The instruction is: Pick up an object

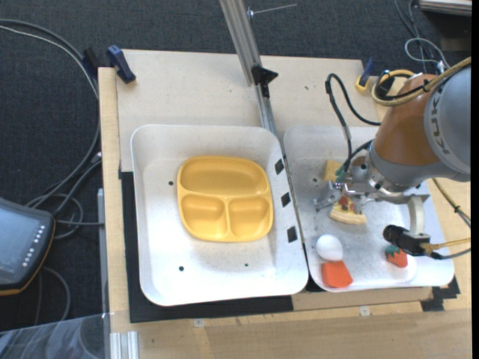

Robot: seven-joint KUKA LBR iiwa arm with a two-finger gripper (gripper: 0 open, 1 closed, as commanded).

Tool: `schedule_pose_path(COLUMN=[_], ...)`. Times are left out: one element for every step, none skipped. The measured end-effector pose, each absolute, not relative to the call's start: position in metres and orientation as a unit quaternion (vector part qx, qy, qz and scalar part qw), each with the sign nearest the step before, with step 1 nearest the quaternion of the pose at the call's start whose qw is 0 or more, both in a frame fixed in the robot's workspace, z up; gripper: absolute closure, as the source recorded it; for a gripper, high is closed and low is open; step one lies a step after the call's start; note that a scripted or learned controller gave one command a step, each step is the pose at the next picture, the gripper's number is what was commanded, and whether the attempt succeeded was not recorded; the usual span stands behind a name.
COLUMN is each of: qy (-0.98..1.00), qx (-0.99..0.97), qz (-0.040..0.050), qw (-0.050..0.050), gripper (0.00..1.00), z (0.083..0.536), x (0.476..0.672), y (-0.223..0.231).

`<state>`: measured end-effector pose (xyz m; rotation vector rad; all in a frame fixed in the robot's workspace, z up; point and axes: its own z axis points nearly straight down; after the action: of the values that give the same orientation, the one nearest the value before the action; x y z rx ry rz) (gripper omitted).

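End effector (338,195) low in right bin (299,163), touching tan food piece (349,215).

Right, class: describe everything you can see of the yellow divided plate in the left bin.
The yellow divided plate is a rounded-square tray that looks like smooth plastic. Raised ridges split it into three compartments: one wide one on the far side and two smaller ones nearer the camera. It lies flat and right way up near the middle of the left bin, resting on the bin's floor with nothing else touching it.
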<state>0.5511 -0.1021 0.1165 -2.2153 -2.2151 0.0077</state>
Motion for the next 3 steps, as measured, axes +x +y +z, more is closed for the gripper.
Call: schedule_pose_path(qy=[-0.707,-0.707,-0.708], qx=[-0.707,-0.707,-0.707], qz=[-0.0007,-0.0032,-0.0019], qw=[-0.001,-0.002,-0.002], gripper=[0.0,1.0,1.0], z=[0.097,0.109,0.161], x=[0.553,0.555,0.548], y=[-0.102,-0.102,-0.096])
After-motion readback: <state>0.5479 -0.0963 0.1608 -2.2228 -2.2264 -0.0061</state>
